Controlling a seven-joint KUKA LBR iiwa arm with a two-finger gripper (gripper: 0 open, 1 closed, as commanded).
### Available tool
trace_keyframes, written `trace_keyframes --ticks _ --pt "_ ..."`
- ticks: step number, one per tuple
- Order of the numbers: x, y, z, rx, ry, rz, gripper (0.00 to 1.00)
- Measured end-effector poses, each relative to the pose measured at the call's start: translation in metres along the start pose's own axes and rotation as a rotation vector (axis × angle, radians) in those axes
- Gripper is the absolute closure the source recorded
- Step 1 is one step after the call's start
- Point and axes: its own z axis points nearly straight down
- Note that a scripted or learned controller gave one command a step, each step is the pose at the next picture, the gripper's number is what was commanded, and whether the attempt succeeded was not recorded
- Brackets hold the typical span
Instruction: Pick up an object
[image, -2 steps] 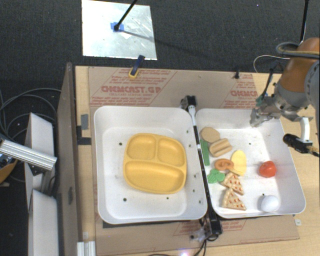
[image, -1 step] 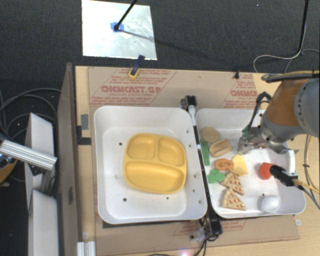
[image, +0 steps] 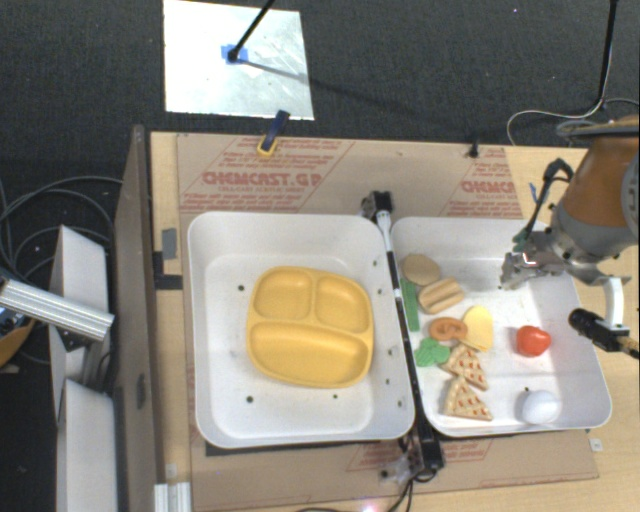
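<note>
The right bin (image: 590, 400) holds several toy foods. A tan round bun (image: 421, 269) and a hot-dog bun (image: 441, 295) lie at its upper left. Below them are an orange slice (image: 448, 329), a yellow wedge (image: 479, 327), a green leaf piece (image: 433, 352) and two pizza slices (image: 466, 383). A red tomato (image: 533, 340) and a white egg (image: 539, 406) sit further right. My gripper (image: 517, 264) hangs over the bin's upper right part, above bare floor, right of the buns and up from the tomato. Nothing shows in its grasp.
The left bin (image: 215, 300) bears a yellow divided plate (image: 308, 326). A green strip (image: 409, 303) lies along the black divider between the bins. The arm (image: 600, 200) comes in from the right. Cardboard lies under both bins, and cables run at the left.
</note>
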Motion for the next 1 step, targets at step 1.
trace_keyframes --ticks 1 --pt "0.0012 -0.0007 0.0024 0.003 0.001 -0.001 0.00"
